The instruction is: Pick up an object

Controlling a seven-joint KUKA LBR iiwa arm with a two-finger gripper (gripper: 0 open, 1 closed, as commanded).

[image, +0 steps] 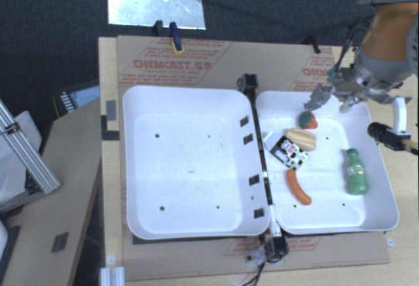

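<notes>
From the overhead camera we find the arm reaching in from the right, its gripper (330,100) hanging over the far edge of the right bin (376,213) with the two fingers spread apart and nothing between them. Just beneath the nearer fingertip sits a small red and green object (309,121), which we judge to be the likeliest pick, since the open jaws are poised almost directly above it. Nearby lie a tan bun-shaped piece (301,140) touching a black-and-white patterned item (290,153), then an orange sausage shape (298,186) toward the near side, and a green bottle (355,172) lying well apart on the right. Everything is gathered in that one bin, we reckon so the arm has choices within easy reach. The left bin (141,213) shows bare white floor.
</notes>
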